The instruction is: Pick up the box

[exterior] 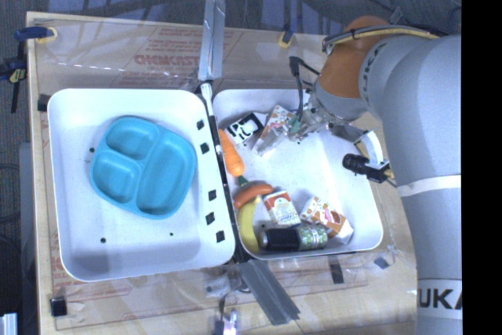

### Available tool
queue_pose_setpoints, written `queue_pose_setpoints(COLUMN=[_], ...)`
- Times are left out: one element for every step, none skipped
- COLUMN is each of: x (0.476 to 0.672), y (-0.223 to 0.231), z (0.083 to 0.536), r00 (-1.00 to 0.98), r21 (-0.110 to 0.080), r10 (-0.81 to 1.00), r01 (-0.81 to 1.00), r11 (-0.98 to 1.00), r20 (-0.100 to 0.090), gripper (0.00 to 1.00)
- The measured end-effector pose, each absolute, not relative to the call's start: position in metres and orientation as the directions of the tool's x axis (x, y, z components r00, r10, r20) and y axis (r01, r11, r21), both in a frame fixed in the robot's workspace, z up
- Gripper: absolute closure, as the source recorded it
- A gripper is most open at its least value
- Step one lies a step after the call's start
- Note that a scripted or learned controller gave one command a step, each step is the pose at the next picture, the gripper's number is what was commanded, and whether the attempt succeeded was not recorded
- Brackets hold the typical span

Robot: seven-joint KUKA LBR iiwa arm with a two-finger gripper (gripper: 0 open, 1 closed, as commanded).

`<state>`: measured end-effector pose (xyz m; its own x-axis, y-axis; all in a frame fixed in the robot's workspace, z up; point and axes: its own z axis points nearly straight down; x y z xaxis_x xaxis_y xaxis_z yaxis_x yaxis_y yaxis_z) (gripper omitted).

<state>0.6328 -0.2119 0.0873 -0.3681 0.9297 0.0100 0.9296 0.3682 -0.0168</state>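
The gripper [300, 124] is low in the right bin [345, 169], near its far edge. The box [277, 125] lies just at its 9 o'clock, touching or almost touching. How far the jaws are open cannot be told. The right bin also has one carrot [231, 156], one banana [248, 222], one bottle [294, 238] and two small cartons [282, 209]. The left bin [78, 247] has one blue plate [143, 165].

A blue sectioned plate [143, 165] in the white left bin [70, 247] — an orange carrot [232, 157], a yellow banana [248, 223].
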Motion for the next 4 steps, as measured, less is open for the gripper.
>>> queue_pose_setpoints(x=[0.644, 0.576, 0.645, 0.58], y=[-0.212, -0.203, -0.207, -0.205], z=[0.09, 0.09, 0.09, 0.09], r00=[-0.314, -0.243, -0.113, -0.024], r21=[-0.007, -0.004, -0.007, -0.006], r10=[0.949, 0.97, 0.994, 1.0], r01=[0.949, 0.97, 0.994, 1.0], r11=[0.314, 0.243, 0.113, 0.024], r20=[0.002, 0.002, 0.002, 0.001], gripper=[0.0, 0.0, 0.0, 0.0])
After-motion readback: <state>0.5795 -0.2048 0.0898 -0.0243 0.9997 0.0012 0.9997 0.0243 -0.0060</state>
